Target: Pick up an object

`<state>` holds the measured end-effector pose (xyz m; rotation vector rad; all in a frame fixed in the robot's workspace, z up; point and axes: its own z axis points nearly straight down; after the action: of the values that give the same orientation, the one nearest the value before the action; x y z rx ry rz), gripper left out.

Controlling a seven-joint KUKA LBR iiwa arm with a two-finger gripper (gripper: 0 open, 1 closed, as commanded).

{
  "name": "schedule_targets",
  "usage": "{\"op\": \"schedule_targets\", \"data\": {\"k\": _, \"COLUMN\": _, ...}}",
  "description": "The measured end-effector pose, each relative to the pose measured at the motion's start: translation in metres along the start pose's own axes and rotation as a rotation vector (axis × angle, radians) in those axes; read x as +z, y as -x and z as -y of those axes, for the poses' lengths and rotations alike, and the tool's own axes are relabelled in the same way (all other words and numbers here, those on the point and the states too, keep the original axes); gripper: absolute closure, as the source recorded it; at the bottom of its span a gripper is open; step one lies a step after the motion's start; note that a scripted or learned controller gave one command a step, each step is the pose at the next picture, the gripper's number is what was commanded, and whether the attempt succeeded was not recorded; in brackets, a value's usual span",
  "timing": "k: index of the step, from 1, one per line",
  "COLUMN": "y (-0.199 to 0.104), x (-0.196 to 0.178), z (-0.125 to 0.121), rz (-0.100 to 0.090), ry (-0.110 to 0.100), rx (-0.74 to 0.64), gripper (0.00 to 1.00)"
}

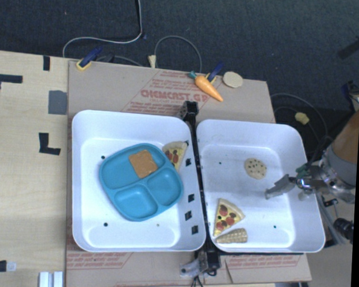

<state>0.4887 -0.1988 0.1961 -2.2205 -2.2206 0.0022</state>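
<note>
- Your gripper (278, 188) hangs over the right bin (289, 135) — I cannot tell how its jaws stand.
- Nothing lifted yet: cookie (255, 168) lies just up-left of the jaws, pizza (227, 214) down-left.
- Descent, grasp, lift remain.

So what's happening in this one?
The arm reaches in from the right, its end effector low over the right bin with nothing between its fingers. A cookie and a pizza slice lie nearby. The left bin holds a blue divided tray with a toast piece.
</note>
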Motion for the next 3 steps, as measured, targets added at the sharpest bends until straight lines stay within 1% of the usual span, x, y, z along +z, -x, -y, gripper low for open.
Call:
{"op": "schedule_targets", "data": {"k": 1, "y": -0.04, "x": 0.022, "z": -0.086, "rz": -0.002, "ry": 0.003, "rx": -0.008, "gripper": 0.0}}
{"op": "schedule_targets", "data": {"k": 2, "y": 0.016, "x": 0.115, "z": -0.13, "rz": 0.004, "ry": 0.006, "rx": 0.0, "gripper": 0.0}}
{"op": "schedule_targets", "data": {"k": 3, "y": -0.035, "x": 0.109, "z": -0.137, "rz": 0.004, "ry": 0.008, "rx": -0.005, "gripper": 0.0}}
